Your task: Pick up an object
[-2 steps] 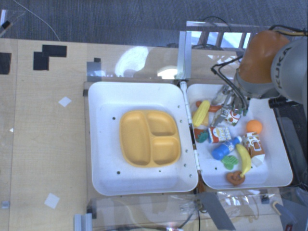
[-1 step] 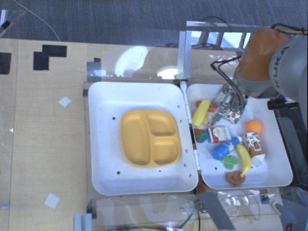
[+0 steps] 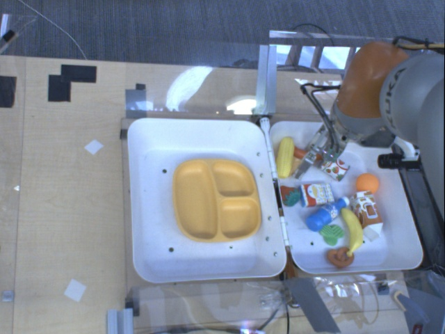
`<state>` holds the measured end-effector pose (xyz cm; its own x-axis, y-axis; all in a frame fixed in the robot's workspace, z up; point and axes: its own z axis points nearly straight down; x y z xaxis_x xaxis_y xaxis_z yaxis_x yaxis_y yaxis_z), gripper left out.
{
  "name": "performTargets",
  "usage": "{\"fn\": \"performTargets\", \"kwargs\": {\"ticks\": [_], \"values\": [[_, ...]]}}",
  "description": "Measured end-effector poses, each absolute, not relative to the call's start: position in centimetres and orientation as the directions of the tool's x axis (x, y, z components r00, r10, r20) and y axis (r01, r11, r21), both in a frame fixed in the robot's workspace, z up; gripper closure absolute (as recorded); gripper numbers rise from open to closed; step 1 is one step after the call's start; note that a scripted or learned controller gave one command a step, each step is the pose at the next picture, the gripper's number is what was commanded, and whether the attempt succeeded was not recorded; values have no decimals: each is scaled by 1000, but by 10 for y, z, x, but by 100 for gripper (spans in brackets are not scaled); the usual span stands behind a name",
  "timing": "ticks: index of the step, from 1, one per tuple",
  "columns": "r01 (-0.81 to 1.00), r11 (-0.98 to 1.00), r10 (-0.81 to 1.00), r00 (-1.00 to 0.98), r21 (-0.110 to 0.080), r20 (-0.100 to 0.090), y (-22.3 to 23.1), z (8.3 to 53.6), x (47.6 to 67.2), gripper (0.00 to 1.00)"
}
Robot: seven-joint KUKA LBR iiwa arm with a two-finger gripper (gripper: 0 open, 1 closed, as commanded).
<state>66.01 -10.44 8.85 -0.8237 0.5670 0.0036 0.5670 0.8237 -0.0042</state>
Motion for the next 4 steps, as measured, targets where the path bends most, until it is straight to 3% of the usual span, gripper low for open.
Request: {"fn": "performTargets", "kwargs": {"ticks": [2,4], "values": [[772,636,772,-636,2,12,-143,87,663,0],[843,537,843,-537,-12,0,-130,87,666,0]]}}
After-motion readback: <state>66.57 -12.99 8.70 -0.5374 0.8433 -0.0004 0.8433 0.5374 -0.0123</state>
